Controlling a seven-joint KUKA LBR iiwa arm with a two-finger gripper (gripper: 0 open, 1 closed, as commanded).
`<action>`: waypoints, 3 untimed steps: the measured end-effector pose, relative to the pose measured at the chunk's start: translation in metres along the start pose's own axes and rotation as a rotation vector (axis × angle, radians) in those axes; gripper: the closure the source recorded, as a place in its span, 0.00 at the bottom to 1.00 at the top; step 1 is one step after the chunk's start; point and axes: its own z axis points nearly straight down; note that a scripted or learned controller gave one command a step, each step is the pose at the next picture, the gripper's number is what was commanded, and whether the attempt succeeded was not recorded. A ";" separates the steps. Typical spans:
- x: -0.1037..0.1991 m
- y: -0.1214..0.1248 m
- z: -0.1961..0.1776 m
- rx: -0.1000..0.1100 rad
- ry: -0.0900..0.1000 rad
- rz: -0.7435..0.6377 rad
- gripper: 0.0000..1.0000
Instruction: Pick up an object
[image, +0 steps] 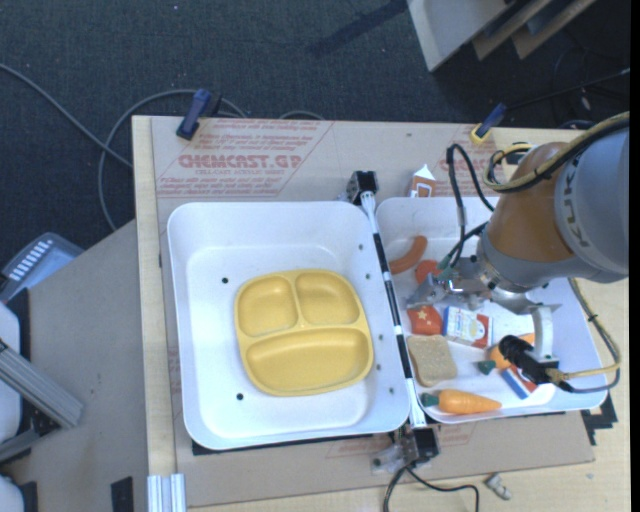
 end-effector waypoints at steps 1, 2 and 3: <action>-0.030 0.063 0.006 0.011 -0.004 0.001 0.00; 0.001 0.113 -0.016 0.011 -0.003 0.000 0.00; -0.002 0.112 0.008 0.018 -0.003 0.000 0.00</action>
